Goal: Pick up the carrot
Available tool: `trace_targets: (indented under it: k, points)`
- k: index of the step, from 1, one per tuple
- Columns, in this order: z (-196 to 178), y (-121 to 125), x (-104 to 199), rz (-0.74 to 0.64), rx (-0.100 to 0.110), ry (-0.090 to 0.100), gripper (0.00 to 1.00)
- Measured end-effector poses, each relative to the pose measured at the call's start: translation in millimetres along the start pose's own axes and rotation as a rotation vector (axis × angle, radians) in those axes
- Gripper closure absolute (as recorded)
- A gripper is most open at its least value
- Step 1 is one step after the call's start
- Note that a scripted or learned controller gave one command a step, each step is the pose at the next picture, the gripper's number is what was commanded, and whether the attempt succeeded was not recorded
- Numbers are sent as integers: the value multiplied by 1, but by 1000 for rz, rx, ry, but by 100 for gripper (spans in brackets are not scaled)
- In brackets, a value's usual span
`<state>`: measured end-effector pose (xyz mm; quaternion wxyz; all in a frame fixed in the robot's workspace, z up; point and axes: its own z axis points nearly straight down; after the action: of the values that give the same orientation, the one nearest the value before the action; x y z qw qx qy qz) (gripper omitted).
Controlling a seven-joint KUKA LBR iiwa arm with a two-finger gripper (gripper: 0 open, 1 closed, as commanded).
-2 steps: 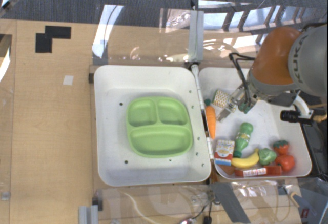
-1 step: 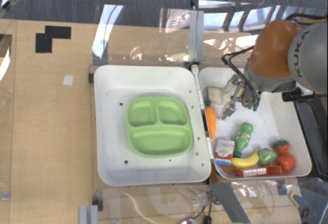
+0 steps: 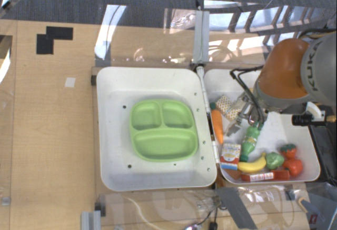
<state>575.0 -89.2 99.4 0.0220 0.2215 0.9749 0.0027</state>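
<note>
Grey KUKA arm w/ orange band (image 3: 284, 68) reaches in from the right, over the right-hand shallow white plastic bin (image 3: 314, 163). Its two-finger metal claw (image 3: 241, 118) hangs low in the upper-middle of that bin, fingers pointing down-left. Fingers look slightly parted, w/ nothing seen between them; gap is small and partly blurred, so how wide is hard to judge.

The long orange plastic carrot (image 3: 217, 126) lies just left of the claw, lengthwise along the bin's left wall, close to the divider between the bins. Near the claw but apart from it, not gripped.

Just up-left of the claw: a small beige dotted cracker-like block (image 3: 225, 103), near the carrot's top end. Just right of and below the claw: a green plastic bottle (image 3: 250, 142), tilted, neck toward the claw; contact w/ the fingers can't be told. Below the claw: a small white carton w/ red and blue print (image 3: 230, 153), and beside it a yellow plastic banana (image 3: 253, 165). Further down-right of the claw: green broccoli-like piece (image 3: 274, 160), red tomato-like toys (image 3: 291, 163), a flat red bar (image 3: 263, 176) along the bin's near wall.

Well left of the claw, the second white bin (image 3: 113, 134) holds a light-green three-compartment plastic plate (image 3: 164, 130), sitting about mid-bin.
</note>
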Motion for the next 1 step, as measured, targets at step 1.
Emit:
trace_targets:
  k: [1]
  points:
    - [5,20,-43,280,8,17,0]
